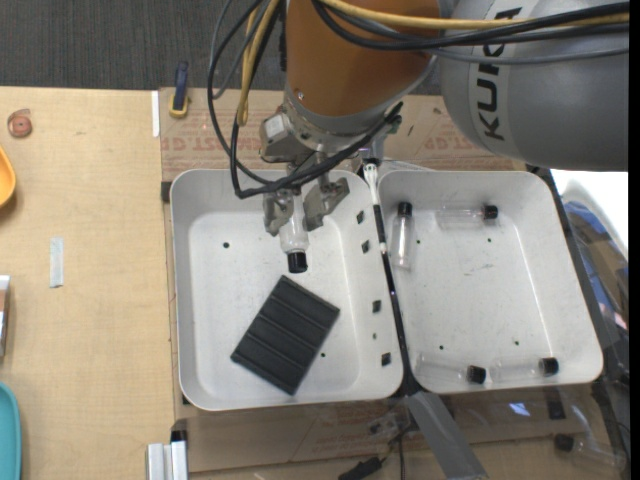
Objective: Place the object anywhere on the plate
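Grey arm (pixel 520 58) over left bin (pixel 200 298); claw (pixel 298 218) gripping clear tube (pixel 294 246).

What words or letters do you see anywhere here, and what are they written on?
"KUKA", partly cut off, on the grey arm.
Red print on the cardboard strip behind the bins: too faint to read.

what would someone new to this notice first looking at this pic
The big grey and orange arm fills the top of the view, and its gripper hangs over the left bin with a clear tube with a black cap between its fingers. Just below it a black ribbed plate lies at a slant on the bin floor. Several more clear black-capped tubes lie in the right bin.
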Robot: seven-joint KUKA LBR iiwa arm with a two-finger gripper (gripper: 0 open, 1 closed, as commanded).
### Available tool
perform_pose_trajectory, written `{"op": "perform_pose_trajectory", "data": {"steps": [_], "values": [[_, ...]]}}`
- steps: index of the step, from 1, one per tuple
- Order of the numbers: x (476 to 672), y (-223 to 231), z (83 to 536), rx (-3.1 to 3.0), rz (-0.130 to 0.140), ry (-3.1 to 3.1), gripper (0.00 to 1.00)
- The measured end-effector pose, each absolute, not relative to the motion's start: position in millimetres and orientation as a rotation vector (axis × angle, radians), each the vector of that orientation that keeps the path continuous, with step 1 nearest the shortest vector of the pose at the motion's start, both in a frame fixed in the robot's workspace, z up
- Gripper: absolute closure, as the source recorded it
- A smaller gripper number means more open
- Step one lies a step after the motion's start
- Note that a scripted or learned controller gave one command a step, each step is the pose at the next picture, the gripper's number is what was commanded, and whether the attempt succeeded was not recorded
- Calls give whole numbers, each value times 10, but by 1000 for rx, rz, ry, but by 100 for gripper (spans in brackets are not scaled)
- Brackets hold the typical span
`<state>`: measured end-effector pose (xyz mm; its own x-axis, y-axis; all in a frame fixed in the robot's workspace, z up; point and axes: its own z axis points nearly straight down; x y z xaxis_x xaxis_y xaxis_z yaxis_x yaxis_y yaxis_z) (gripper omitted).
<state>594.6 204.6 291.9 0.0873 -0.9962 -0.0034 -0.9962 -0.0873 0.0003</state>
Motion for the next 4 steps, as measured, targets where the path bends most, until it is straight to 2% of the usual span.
{"op": "perform_pose_trajectory", "data": {"steps": [1, 2, 3, 4], "values": [[6467, 2284, 3528, -2744, 4, 1518, 100], [6111, 1953, 2705, -2904, 7, 1191, 100], [6279, 1526, 3296, -3087, 5, 558, 100], [5544, 1310, 3694, -3122, 8, 324, 100]]}}
